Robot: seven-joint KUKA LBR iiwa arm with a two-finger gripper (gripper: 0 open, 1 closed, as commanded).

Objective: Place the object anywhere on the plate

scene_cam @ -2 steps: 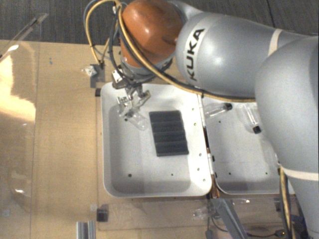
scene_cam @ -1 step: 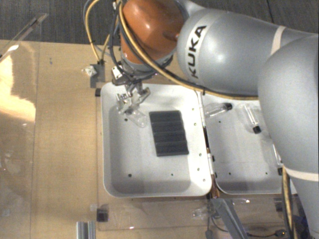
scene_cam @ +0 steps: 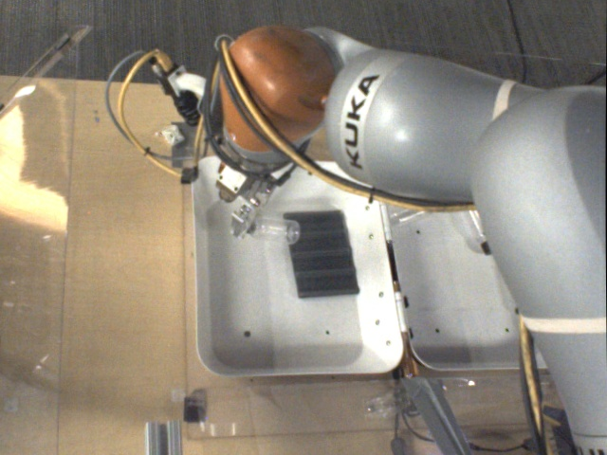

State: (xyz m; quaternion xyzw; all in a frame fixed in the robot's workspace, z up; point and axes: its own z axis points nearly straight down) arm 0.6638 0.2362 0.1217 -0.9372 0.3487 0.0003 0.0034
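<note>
cam view: tan bench (scene_cam: 104,282), 2 white bins, left bin (scene_cam: 223,339) | dark ribbed plate (scene_cam: 322,254) mid-bin | gripper (scene_cam: 245,218) over bin's top-left corner, aperture can't tell | clear obj (scene_cam: 275,228) beside plate's top-left edge, prob light, slick, rigid; take mid-body

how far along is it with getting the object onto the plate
Nothing looks done yet. The gripper hangs over the upper left of the left bin, its tip beside a small clear object; whether it grips that is unclear. The dark ridged plate lies just right of it. Placing is left.
</note>
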